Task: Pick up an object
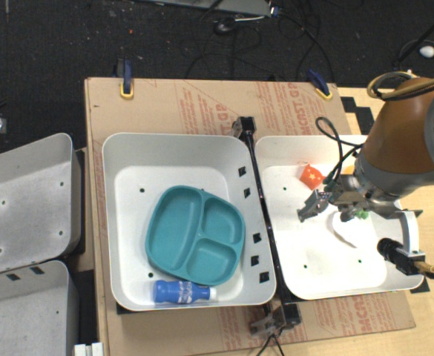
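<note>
the arm's broad rounded orange-brown band (403, 136) sits above a grey cylindrical wrist section (395, 178), with a paler grey shell showing at the far right edge. black cables (340, 153) loop from the wrist area toward the tool. the dark grey metal two-finger gripper (311, 208) is angular, with small bright metal parts. a white curved bracket (411, 232) carries a black cylindrical fitting (392, 251). a small green spot (361, 214) shows by the tool body.
</note>
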Available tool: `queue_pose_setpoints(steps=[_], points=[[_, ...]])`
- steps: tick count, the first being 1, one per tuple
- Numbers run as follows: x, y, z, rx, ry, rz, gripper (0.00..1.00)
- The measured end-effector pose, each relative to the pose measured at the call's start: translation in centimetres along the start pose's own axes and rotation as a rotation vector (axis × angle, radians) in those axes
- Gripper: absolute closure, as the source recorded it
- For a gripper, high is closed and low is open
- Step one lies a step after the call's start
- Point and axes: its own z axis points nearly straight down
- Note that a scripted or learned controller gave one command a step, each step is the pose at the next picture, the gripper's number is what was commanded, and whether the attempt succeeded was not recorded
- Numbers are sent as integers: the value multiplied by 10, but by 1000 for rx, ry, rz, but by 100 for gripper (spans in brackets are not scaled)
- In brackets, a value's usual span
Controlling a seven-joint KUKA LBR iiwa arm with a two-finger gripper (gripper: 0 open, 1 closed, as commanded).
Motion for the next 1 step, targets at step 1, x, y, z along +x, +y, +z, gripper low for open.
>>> queue_pose_setpoints(steps=[1], points=[[0, 3, -7, -13, -1, -3, 0]])
